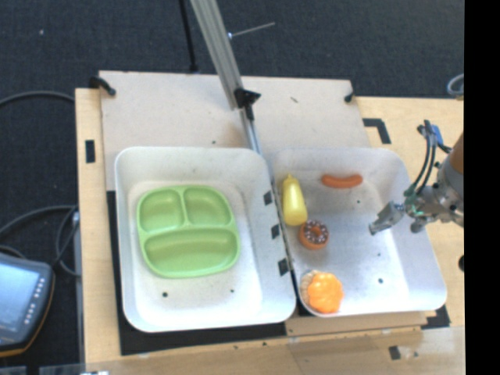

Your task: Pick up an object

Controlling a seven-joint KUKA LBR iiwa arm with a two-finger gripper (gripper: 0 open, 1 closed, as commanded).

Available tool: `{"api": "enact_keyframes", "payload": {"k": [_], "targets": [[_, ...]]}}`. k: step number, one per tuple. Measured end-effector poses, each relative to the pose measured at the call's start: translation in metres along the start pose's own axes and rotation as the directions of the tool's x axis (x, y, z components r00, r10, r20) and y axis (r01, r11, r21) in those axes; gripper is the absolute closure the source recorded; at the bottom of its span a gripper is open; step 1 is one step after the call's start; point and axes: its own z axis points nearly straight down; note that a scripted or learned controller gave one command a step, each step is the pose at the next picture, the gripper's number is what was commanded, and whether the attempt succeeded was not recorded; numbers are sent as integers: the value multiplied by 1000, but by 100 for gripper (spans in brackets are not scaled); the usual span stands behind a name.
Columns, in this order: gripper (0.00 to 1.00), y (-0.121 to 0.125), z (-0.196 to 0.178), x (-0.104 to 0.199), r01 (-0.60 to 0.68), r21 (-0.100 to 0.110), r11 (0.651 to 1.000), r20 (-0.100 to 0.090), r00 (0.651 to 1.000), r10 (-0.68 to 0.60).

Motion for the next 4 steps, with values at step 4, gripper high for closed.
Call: {"api": "enact_keyframes", "payload": {"k": [4], "targets": [[0, -11, 120, 82, -7, -1, 1000, 0, 1000, 7]]}}
